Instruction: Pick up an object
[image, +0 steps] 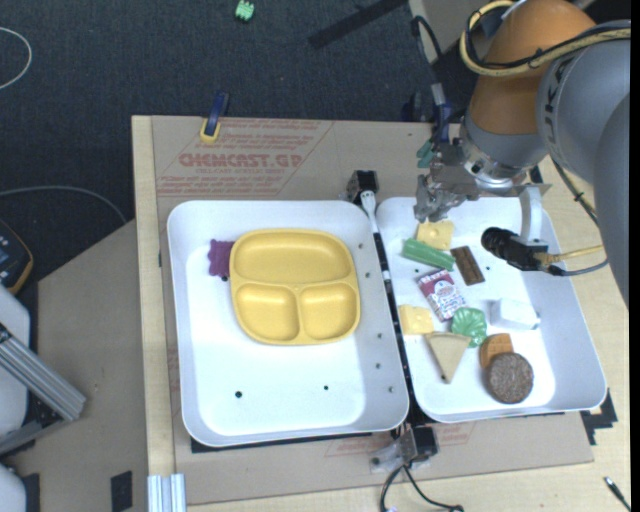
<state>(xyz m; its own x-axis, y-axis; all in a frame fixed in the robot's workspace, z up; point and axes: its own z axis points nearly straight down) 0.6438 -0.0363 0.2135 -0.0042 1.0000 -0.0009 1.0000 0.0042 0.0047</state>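
The right bin (575, 345) holds several small toy foods. At its far left lies a yellow cheese piece (435, 235), with a green strip (428, 253) and a brown bar (466, 264) just below it. My gripper (434, 207) hangs at the bin's far edge, directly above the cheese piece and close to it. Nearer the front are a red and white packet (442, 296), a yellow block (416, 319), a crumpled green item (468, 324), a tan wedge (448, 354), an orange piece (495, 346) and a brown round patty (509, 378).
The left bin (200, 370) bears a yellow divided plate (295, 285) with a purple item (219, 257) at its left side. A small white piece (518, 315) lies at the right of the right bin. The raised rim between the bins runs just left of the gripper.
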